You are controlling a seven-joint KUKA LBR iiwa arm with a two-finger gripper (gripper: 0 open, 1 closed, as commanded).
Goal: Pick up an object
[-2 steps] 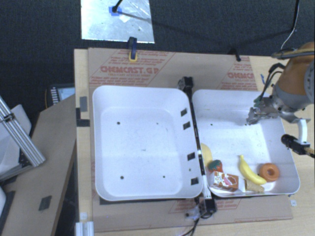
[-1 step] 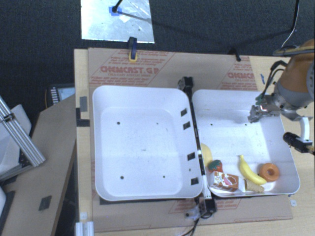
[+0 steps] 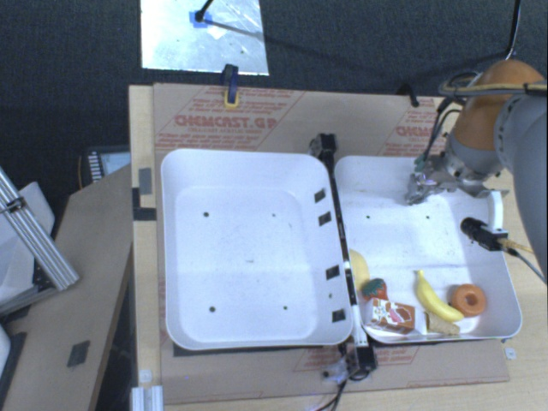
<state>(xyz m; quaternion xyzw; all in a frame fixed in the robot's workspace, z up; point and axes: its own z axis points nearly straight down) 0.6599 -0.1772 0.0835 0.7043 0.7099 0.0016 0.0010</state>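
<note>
White plastic forms 2 bins; the right bin holds a banana, an orange ring and a small carton near its front edge. Well apart, the gripper hangs over its back; finger state: cannot tell.

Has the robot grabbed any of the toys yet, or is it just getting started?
Nothing looks picked up yet. The gripper sits near the far side of the right bin, with no toy seen in it. The banana, the orange ring and the small box all lie at the near end. It has yet to reach one, grab it and lift.
</note>
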